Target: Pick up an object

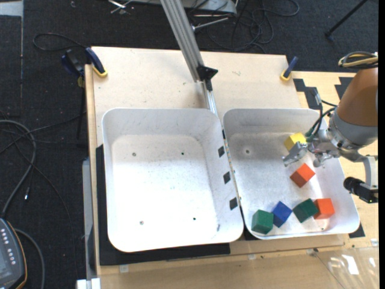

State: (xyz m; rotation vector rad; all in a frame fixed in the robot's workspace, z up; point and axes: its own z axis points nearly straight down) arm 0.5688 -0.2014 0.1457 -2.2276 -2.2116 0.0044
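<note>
Over the right bin (252, 122), the gripper (308, 153) hangs beside a yellow block (295, 141).

We see a robot lab: loose cables (36, 41) on dark carpet at nine o'clock, clamps (96, 62) holding the desk (150, 80).

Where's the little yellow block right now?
The yellow block sits in the right bin, toward its far right part, just beside the gripper and above the orange block.
</note>
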